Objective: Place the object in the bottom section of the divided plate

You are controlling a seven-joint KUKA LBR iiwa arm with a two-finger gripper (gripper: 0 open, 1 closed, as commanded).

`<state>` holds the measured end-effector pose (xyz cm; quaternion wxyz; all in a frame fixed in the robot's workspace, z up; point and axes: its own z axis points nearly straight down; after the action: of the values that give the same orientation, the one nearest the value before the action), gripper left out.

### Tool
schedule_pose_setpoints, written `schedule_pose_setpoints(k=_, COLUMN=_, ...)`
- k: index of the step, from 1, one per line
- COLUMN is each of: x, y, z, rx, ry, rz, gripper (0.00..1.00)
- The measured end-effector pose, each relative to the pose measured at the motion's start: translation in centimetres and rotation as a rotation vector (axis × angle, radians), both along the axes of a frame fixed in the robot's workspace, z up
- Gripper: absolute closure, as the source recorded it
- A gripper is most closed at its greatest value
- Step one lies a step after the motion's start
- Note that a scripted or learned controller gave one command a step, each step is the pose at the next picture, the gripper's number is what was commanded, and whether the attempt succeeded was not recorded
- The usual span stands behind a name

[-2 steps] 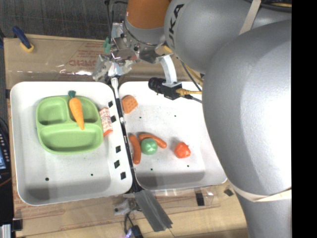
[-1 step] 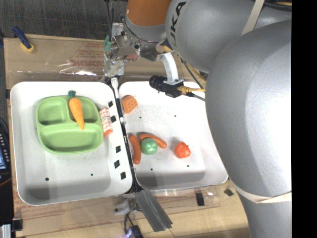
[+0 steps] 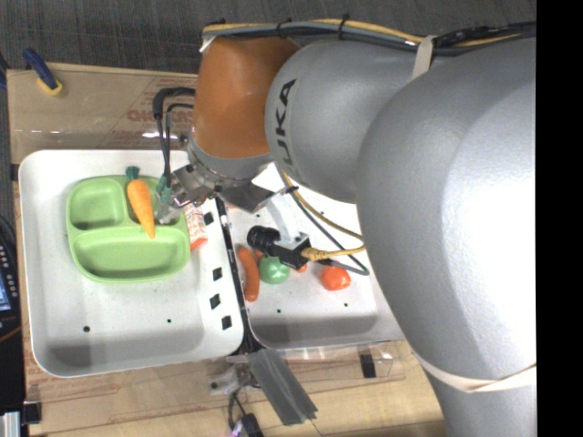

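Brown bench top (image 3: pixel 100 107) carries two shallow white bins side by side. A toy carrot (image 3: pixel 139 206), orange with a green leaf end, lies slantwise on the green divided plate (image 3: pixel 91 264) in the left bin (image 3: pixel 55 335). Its body is over the far right compartment and its tip reaches the large near section. It looks light, stiff and smooth, so I judge a grip across its thick middle safest. My gripper (image 3: pixel 175 203) sits just right of the carrot; I cannot tell whether it is spread or closed. A small red and white piece (image 3: pixel 195 228) lies by the plate's right rim. The right bin (image 3: pixel 310 330) holds an orange piece (image 3: pixel 249 279), a green piece (image 3: pixel 273 269) and a red-orange piece (image 3: pixel 335 278), all well apart from the plate.
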<state>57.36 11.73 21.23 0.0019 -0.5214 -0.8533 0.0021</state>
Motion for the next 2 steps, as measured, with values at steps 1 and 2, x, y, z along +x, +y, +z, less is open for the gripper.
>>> schedule_pose_setpoints(k=1, x=-1.89, y=-2.06, z=-2.09, rx=0.001, ry=-0.002, rz=0.11, gripper=1.0)
schedule_pose_setpoints(k=2, x=-1.81, y=-2.06, z=-1.12, rx=0.0, ry=-0.001, rz=0.114, gripper=1.0)
